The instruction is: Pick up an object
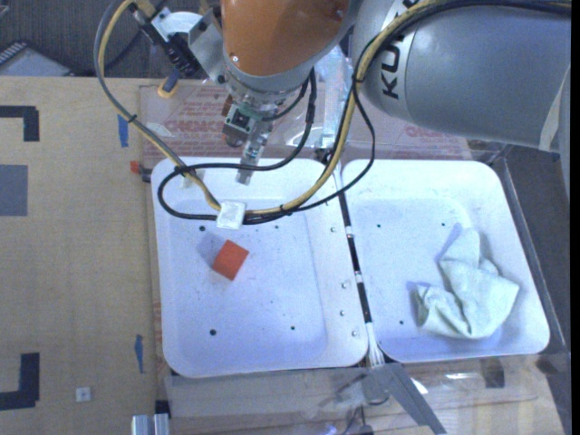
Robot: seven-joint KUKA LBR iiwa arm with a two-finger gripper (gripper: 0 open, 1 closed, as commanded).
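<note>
Camera view, from above at a slant: small orange-red block (230, 260) lies in the left bin (272, 333), upper-left part of its floor, nothing touching it. Roughly cube-shaped, so no real long axis; it sits turned w/ one corner toward the bin's near-left side, top face lighter, one side face in shadow. Colour plain, no markings I can make out.

Hand (246, 161) hangs above the left bin's far edge, up & to the right of the block, well apart from it, nothing in it. Tips too small & blurred — can't tell if clenched or released. Orange band & grey arm body cover the far rim of both bins; arm cut off at top & right. Black & yellow cables loop down over the left bin.

Right bin (408, 198) holds a crumpled white cloth (466, 285) near its right side. Both bins sit on the table (72, 243).
</note>
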